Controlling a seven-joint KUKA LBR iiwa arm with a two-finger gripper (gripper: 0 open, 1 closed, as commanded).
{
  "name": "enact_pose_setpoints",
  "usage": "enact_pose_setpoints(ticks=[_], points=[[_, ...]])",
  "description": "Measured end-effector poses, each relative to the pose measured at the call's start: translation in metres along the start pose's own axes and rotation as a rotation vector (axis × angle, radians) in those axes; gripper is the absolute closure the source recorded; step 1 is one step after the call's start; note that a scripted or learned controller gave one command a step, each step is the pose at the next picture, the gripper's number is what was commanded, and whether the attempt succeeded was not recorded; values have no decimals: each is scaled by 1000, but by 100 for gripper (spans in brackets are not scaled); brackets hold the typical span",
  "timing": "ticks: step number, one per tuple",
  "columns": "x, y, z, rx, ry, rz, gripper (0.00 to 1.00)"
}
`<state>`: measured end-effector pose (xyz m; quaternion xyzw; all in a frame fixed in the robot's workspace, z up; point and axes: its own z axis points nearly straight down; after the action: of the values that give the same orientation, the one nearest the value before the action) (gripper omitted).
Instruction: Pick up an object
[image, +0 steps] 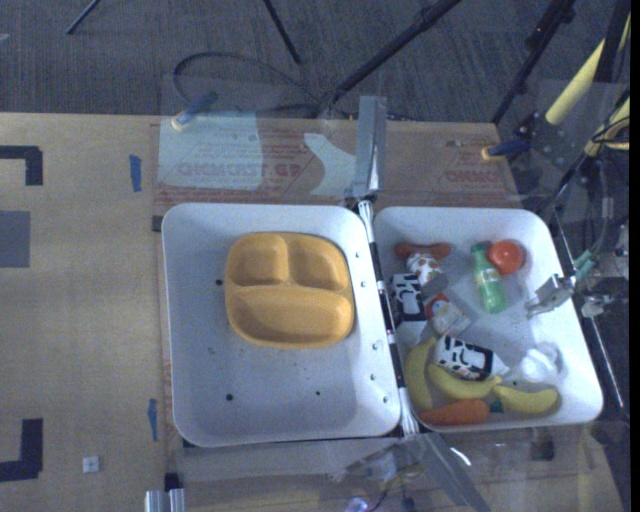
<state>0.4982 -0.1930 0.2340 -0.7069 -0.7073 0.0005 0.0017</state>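
The right bin (570, 340) holds a jumble of toys. A green bottle (490, 286) lies next to a red tomato (507, 256). Two yellow bananas (440, 381) (527, 400) and an orange carrot (460, 412) rest along the near wall. Two black-and-white cow-patterned pieces (406, 296) (466, 357) and a brown piece (423, 251) lie nearer the divider. My gripper (549, 296) hangs over the bin's right side, just right of the green bottle and apart from it. I see nothing held in it.
A yellow divided plate (289, 288) sits in the left bin (200, 380). A small white lump (541, 362) lies by the right bin's near right corner. Cables and stand legs crowd the area right of the bins.
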Motion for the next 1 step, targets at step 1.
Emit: enact_pose_setpoints(ticks=[1], points=[[8,53,140,-2,-1,130,0]])
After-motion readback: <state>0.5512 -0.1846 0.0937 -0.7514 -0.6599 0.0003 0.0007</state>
